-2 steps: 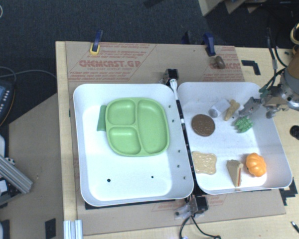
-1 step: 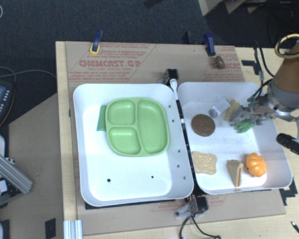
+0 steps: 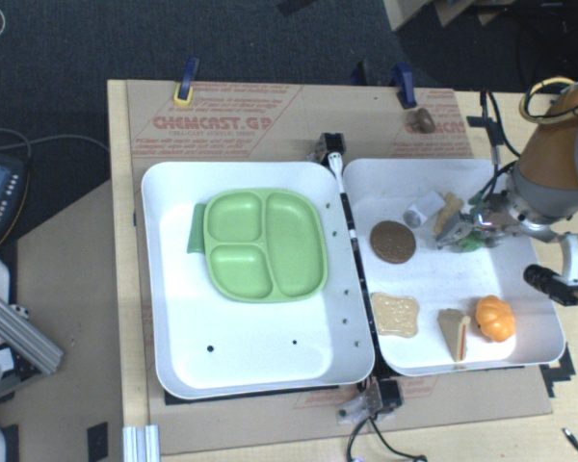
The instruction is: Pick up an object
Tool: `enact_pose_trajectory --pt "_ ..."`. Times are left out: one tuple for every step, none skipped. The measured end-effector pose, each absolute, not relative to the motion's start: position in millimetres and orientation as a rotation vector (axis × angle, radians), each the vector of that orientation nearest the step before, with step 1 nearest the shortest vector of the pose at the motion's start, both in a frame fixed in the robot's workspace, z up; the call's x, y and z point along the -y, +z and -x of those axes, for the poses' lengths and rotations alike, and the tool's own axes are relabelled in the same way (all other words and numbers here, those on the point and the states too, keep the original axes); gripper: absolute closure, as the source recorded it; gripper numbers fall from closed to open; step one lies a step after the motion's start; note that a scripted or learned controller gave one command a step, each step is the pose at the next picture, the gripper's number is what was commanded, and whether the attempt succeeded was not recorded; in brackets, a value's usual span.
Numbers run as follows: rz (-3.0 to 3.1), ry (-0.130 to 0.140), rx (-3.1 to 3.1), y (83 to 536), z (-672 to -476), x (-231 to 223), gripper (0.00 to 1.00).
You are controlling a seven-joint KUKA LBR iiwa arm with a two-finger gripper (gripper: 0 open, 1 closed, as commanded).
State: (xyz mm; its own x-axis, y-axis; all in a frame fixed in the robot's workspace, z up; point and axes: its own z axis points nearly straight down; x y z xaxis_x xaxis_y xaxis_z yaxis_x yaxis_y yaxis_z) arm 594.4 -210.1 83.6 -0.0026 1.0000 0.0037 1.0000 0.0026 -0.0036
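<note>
Green shows under the hand [image 3: 459,231], low in the right bin [image 3: 414,354] beside a tan stick [image 3: 447,216] that angles up-left. The grip itself I cannot tell. A brown cookie [image 3: 393,242] lies just left.

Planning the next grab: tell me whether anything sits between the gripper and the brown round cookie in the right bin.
Nothing visible does. The gripper hovers just right of the brown cookie, with bare bin floor between them.

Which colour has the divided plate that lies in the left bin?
The divided plate is light green, seen clearly in the camera view, against the white left bin.
</note>
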Motion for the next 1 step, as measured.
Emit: enact_pose_trajectory --pt "2.218 -0.001 2.224 95.7 -595.1 211.1 1.00"
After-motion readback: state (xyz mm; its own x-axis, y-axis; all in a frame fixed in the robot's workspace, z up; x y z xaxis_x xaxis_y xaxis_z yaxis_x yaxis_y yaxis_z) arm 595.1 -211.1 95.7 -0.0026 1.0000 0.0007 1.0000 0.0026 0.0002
